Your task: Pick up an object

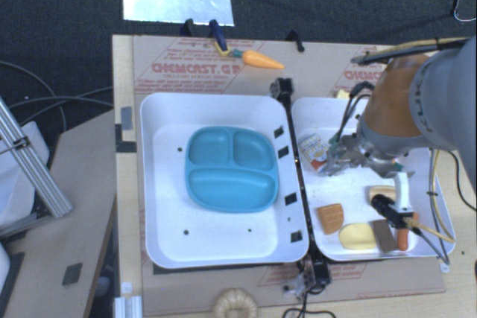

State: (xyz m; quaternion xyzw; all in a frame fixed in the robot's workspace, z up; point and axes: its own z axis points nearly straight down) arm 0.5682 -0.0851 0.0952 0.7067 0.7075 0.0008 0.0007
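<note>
My gripper (332, 163) hangs low over the upper middle of the right bin (322, 115), at the end of the grey arm reaching in from the right. Just left of it lies a white packet with red print (311, 146), close to the gripper tip; whether they touch I cannot tell. Nearer the front of this bin are a tan wedge-shaped piece (330, 217) and a pale yellow rounded object (357, 236). A cream-coloured item (379, 192) lies partly hidden under the wrist. Nothing shows between the gripper's tips.
The left bin (160, 160) holds a blue divided plate (230, 167). A toy carrot (259, 59) lies on the cardboard behind the bins. A black divider (292, 160) runs between the two bins.
</note>
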